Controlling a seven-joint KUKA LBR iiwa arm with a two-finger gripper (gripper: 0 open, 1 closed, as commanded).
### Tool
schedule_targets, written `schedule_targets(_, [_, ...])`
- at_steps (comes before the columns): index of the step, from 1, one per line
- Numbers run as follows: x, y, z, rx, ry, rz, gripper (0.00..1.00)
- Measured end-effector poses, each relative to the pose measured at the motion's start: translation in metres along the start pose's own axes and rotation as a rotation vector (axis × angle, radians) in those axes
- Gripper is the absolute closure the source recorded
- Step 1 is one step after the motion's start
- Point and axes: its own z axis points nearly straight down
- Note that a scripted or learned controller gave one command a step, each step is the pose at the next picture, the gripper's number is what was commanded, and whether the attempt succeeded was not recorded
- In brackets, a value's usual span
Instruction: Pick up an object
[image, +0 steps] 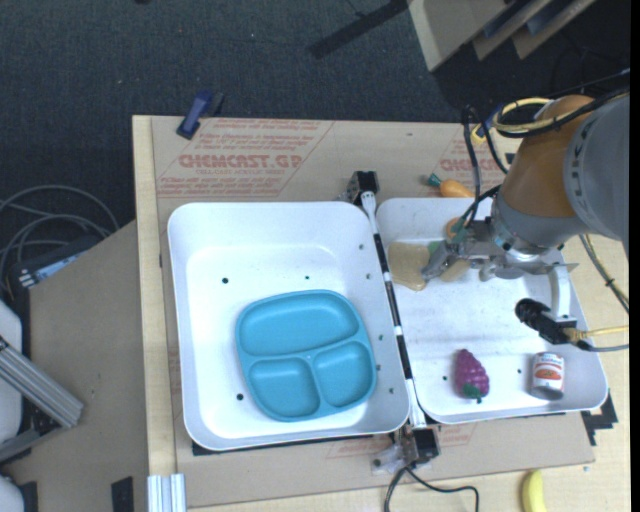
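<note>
target candidate: tan lumpy object (407, 266), far-left part of the right bin (500, 405), close to the divider wall between the bins
gripper (447, 262): low over the far-left of the right bin, just right of the tan object, near or touching it; contact cannot be confirmed
pincer state: cannot tell, tips are small and cluttered against the wrist hardware; nothing seen between them
other pickables: purple berry-like fruit (471, 373) near-centre of the right bin; small can with red label (547, 373) near-right corner, upright; both well apart from the gripper
arm: grey body with orange band (545, 165) coming in from the right, over the far side of the right bin
left bin (200, 300): holds a blue divided tray (305, 352), three compartments, nothing in them
outside bins: small orange item (452, 185) on the board beyond the right bin; yellow item (533, 490) at the near edge; blue clip (198, 113) far left on the board
step judged: approach or grasp attempt on the tan object, not lifted
risk 1: object sits near the bin wall, so a finger could land on the wall or rim rather than beside the object
risk 2: gripper looks offset to the object's right, so closing may only nudge it toward the divider and come up empty
risk 3: soft, low shape may slip out on lift
</note>
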Motion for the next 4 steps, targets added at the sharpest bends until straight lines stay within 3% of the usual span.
schedule_targets(1, [-0.019, 0.078, 0.039, -0.004, -0.002, 0.0, 0.0])
schedule_targets(2, [-0.04, 0.046, -0.026, 0.001, -0.001, 0.001, 0.0])
schedule_targets(3, [-0.049, 0.076, 0.043, 0.003, -0.001, 0.001, 0.0])
schedule_targets(4, [-0.049, 0.077, 0.031, -0.003, -0.004, -0.001, 1.0])
